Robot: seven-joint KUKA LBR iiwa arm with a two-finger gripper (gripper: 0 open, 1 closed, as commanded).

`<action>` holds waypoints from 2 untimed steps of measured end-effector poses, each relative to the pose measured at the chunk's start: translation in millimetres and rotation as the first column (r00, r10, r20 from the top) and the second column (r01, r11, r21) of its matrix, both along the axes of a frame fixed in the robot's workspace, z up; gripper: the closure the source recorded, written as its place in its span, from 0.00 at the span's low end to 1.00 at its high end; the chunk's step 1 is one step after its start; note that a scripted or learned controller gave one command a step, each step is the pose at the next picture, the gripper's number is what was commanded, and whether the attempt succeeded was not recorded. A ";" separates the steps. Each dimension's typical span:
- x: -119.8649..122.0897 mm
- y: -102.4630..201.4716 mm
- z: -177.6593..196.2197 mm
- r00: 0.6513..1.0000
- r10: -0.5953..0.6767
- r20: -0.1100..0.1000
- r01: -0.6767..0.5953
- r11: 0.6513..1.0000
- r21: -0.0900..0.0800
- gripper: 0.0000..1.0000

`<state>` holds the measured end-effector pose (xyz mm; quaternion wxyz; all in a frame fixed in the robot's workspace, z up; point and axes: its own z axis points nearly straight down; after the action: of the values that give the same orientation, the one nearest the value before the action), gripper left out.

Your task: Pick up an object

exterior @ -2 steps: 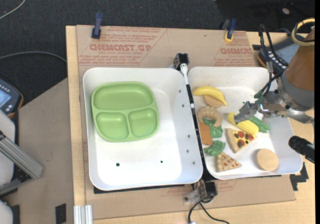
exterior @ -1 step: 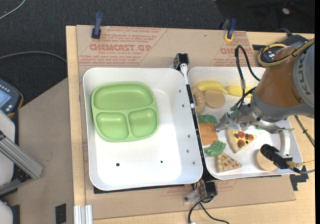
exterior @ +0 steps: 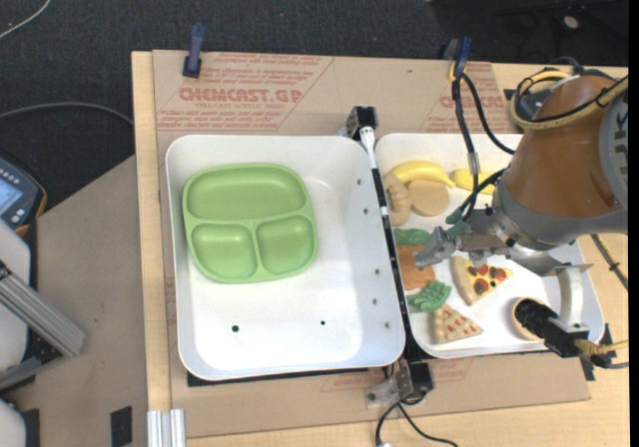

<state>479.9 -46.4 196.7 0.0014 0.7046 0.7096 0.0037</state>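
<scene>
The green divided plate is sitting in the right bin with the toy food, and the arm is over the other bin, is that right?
Not quite. The green divided plate lies in the left bin, by itself. The toy food, such as the banana and pizza slice, is in the right bin, and the arm is over that right bin. The camera view shows this.

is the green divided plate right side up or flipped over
Right side up: the green plate in the left bin shows its three hollow compartments facing up, one long, two smaller.
</scene>
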 end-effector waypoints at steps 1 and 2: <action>0.0 -4.3 5.4 1.000 -0.007 -0.004 0.007 1.000 -0.004 1.00; 0.1 100.9 55.7 1.000 0.006 -0.002 -0.006 1.000 0.002 1.00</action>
<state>480.0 54.5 252.3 0.0003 0.7024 0.7118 0.0036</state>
